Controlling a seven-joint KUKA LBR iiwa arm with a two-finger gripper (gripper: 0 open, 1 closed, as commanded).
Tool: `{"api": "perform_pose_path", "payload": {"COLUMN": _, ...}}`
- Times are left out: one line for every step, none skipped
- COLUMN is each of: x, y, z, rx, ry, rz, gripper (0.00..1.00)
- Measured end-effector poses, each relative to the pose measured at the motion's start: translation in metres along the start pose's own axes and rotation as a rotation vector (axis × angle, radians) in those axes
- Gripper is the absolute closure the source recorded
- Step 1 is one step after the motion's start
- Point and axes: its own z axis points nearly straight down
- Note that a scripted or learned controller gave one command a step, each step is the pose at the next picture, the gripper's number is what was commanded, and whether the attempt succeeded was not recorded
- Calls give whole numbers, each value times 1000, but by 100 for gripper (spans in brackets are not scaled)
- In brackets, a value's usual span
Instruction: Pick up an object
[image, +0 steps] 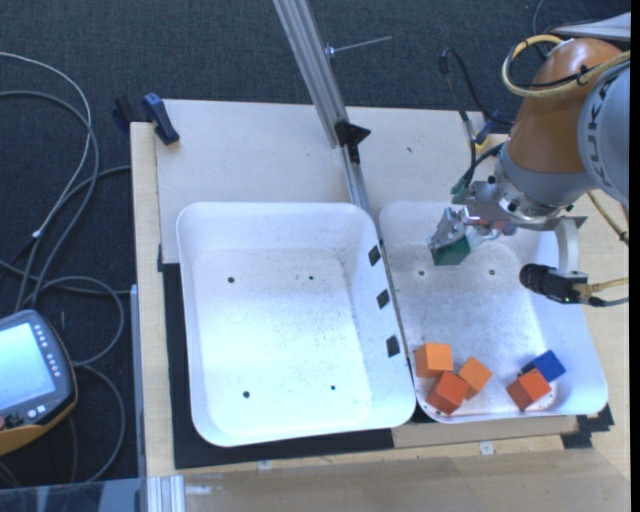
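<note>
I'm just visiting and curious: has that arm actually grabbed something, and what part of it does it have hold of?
Yes. The tool holds a small green block above the right bin. The fingers pinch its upper part, and the rest hangs below them.

green block (452, 250) tilted at the hand (447, 237), above right bin (500, 300).

This is a robotics lab or test cell. A pale wooden worktop (250, 150) carries two shallow white plastic bins (200, 225) under a slanted aluminium camera pole (315, 75), and a grey-and-orange industrial arm (565, 110) reaches in. Loose grey cables (60, 200) trail over dark carpet (80, 40) to a handheld control pendant with a lit screen (30, 370).
</note>
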Motion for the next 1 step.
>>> {"api": "perform_pose_path", "payload": {"x": 97, "y": -30, "z": 13, "rx": 16, "ry": 5, "rz": 0, "gripper": 100}}
